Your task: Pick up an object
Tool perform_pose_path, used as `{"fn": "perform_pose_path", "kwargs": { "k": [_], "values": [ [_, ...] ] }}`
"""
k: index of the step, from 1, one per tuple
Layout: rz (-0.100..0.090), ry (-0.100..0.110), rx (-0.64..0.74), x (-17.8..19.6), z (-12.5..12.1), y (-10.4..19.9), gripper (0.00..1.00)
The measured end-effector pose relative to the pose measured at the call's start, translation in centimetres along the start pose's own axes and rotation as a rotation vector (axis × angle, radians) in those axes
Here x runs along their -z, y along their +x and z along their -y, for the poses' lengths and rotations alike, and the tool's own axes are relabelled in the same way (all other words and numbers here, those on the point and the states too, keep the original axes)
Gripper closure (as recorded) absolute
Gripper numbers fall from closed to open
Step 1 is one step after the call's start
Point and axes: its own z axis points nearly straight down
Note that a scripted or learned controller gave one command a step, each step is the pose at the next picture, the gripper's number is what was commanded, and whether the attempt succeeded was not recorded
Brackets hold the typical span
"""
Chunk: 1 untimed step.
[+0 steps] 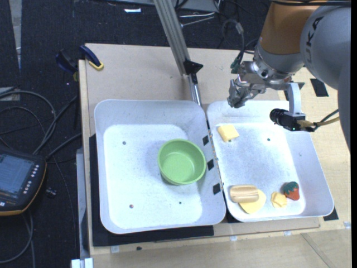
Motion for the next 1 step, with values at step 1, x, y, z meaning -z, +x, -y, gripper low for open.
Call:
{"fn": "perform_pose_path", "kwargs": {
  "k": [1],
  "values": [
    [0.0, 0.002, 0.0, -1.69, 0.54, 5.19, 1.0]
  ]
}}
